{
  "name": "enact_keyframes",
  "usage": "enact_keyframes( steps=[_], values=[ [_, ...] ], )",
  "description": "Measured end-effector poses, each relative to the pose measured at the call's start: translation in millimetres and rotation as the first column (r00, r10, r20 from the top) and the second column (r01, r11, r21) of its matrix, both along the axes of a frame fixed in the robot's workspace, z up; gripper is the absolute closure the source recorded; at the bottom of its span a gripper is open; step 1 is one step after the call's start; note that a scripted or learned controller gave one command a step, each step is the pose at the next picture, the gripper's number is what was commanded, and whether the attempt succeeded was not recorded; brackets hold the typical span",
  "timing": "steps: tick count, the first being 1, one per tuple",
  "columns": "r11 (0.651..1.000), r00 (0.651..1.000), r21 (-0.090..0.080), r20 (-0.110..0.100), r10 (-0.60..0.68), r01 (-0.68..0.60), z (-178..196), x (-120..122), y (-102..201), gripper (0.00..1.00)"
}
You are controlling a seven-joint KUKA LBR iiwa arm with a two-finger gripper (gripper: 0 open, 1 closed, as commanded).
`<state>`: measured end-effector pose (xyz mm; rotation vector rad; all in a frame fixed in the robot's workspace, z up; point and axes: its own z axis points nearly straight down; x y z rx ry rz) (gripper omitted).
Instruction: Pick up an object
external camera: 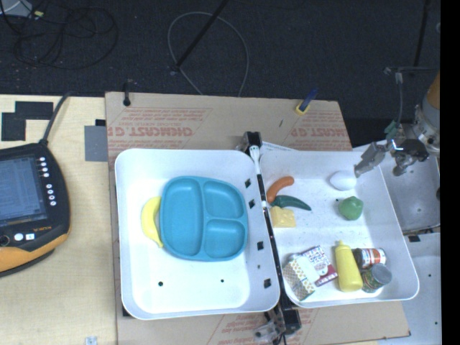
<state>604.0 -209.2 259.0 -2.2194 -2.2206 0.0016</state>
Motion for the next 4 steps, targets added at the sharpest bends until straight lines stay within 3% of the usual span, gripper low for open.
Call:
enact_keyframes(
  steps=[1, 2, 3, 4],
  values=[
    [1.0, 1.0, 0.002, -0.007, 0.001, -0.001, -123.8, 11.1, -1.9, 0.0],
    [1.0, 1.0, 0.0, -0.002, 0.002, -0.002, -174.3, 12.3, -1.7, 0.0],
    [1.0, 1.0, 0.001, -0.002, 0.001, -0.001, -171.5, -9.2, -1.2, 0.0],
    [1.0, 1.0, 0.006, -0.009, -0.003, 0.003, -165.4, -100.0, 48.2, 0.0]
  ],
)
